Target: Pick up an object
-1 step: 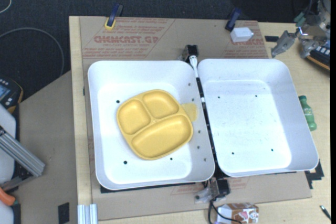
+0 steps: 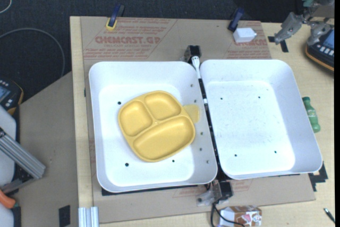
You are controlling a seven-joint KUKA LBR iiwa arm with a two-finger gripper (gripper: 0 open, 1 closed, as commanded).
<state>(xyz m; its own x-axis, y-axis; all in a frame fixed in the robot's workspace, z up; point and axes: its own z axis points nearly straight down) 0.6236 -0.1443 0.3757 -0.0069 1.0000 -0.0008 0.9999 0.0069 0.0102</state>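
- A yellow plate (image 2: 156, 125), split into three compartments, is lying in the left bin (image 2: 103, 80), slightly toward 3 o'clock of that bin's middle and near the divider between the bins.
- It is sitting right side up and turned a little, with the two small compartments toward 11 and 12 o'clock and the large one toward 5 o'clock.
- A small yellow tab (image 2: 192, 112) is poking out at the plate's 3 o'clock edge; whether it is part of the plate or a separate scrap under it is not clear.
- The right bin (image 2: 289, 80) is sitting just beside the left one, at 3 o'clock from it.
- The gripper's state: cannot tell. Some grey hardware is hanging at the frame's 2 o'clock corner, well apart from both bins, and nothing there is reading clearly as a claw.
- Judging by its look, the plate is moulded plastic: light, stiff and not fragile, but smooth, so it is likely slipping under a weak pinch.
- It is too wide to span, so the raised outer rim or one of the ridges between compartments is looking like the best place to grip, jaws straddling the wall.
- The rim at 9 o'clock is offering the most room; the 3 o'clock side is crowding the bin wall.
- A grip far from the middle is risking tilt, since the plate would be hanging from one edge.
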